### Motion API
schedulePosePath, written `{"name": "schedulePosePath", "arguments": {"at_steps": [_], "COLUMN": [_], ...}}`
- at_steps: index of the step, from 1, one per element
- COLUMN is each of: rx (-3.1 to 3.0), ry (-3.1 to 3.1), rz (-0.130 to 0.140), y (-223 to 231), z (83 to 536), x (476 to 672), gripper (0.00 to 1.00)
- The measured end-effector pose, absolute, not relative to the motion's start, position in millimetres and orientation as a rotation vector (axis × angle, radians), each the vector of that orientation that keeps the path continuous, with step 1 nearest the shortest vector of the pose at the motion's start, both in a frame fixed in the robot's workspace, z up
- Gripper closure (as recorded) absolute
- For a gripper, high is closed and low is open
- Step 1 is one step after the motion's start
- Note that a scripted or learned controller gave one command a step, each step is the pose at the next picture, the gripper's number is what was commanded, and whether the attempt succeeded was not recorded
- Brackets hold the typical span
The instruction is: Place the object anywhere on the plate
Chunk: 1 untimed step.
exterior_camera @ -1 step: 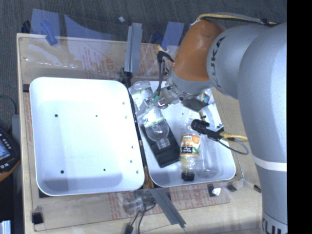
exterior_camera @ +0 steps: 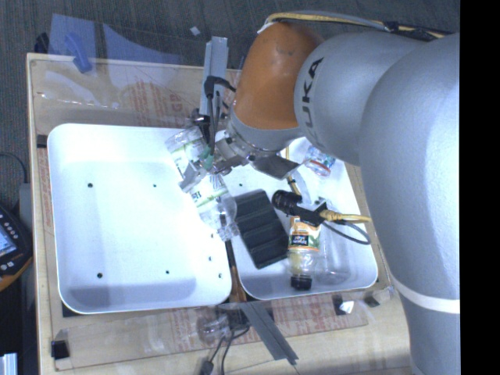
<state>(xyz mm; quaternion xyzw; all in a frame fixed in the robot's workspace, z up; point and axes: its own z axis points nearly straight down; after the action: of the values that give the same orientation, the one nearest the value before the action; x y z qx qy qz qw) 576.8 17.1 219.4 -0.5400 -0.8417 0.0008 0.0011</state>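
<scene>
Dark grey carpet (exterior_camera: 117,6) covers the floor behind and left of the bench; at the far left edge, a black handset with a lit screen and orange trim (exterior_camera: 9,244); a scrap of blue film (exterior_camera: 78,47) lies at the back left corner; pale wooden surface (exterior_camera: 117,326), faintly printed in red, carries both bins; left white bin (exterior_camera: 117,225), shallow, with small dark dots on its floor; a grey upright post (exterior_camera: 216,69) stands behind the seam between the bins; clear plastic bottle (exterior_camera: 199,180), crumpled, with a white-and-green label, lies aslant over that seam, close under the wrist; whether the jaws are open or closed on it cannot be told; a grey metal strip (exterior_camera: 269,336) lies on the surface in front of the seam; right white bin (exterior_camera: 262,289) holds a black ridged block (exterior_camera: 260,226), tilted; just beside it is a dark-capped bottle with a yellow label (exterior_camera: 301,244), cap toward the front; a crumpled clear wrapper (exterior_camera: 319,162) sits near the back; grey arm (exterior_camera: 375,92) with its orange band (exterior_camera: 273,76) reaches in from the right.
</scene>
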Motion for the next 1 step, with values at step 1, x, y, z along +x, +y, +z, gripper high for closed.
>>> {"name": "schedulePosePath", "arguments": {"at_steps": [1], "rx": [-1.96], "ry": [-2.453], "rz": [0.005], "y": [88.5], "z": [264.9], "x": [619.2], "gripper": [1.0]}}
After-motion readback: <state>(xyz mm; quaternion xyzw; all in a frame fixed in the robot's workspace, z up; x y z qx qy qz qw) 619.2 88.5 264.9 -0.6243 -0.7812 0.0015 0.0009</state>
